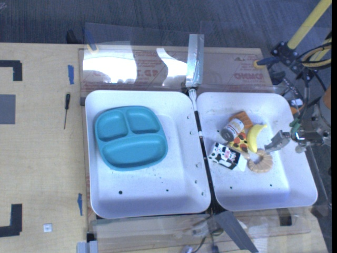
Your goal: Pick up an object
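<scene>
The right bin (295, 191) holds a small cluster of objects. A yellow banana (255, 136) lies beside a small tin can (232, 129) and an orange packet (241, 139). A black and white patterned card (225, 155) sits at the cluster's left. A round tan biscuit-like piece (260, 164) lies just below the banana. My gripper (280, 139) reaches in low from the right edge of this bin, its tip close to the banana and the tan piece. I see nothing held in it.
The left bin (179, 194) carries a blue divided plate (130, 137). A clear plastic sheet and a metal strip (194, 59) stand behind the bins. Cables and a yellow pole (310, 17) crowd the far right.
</scene>
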You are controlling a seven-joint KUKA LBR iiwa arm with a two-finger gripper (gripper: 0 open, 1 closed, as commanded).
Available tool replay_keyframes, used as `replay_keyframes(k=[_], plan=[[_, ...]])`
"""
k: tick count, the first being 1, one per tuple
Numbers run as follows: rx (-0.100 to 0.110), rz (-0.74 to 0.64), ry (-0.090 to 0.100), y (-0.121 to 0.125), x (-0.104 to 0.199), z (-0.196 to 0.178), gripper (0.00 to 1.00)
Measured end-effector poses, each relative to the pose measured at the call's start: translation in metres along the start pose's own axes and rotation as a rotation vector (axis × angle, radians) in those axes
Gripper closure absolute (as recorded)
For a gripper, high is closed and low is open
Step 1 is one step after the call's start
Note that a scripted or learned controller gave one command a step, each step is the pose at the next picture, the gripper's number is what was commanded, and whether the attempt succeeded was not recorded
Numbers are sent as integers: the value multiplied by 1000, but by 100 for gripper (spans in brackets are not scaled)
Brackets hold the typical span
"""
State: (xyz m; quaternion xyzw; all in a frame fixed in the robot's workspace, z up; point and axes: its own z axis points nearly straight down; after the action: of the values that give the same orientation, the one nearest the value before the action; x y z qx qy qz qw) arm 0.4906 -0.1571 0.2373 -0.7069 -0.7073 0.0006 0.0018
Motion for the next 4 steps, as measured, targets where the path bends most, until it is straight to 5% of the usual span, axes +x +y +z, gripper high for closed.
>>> replay_keyframes(k=[1,2,3,4], plan=[[-2,35,-1,29,45,104,0],[-3,81,-1,64,52,136,0],[-9,204,-2,125,62,150,0],[-10,202,-3,126,62,140,100]])
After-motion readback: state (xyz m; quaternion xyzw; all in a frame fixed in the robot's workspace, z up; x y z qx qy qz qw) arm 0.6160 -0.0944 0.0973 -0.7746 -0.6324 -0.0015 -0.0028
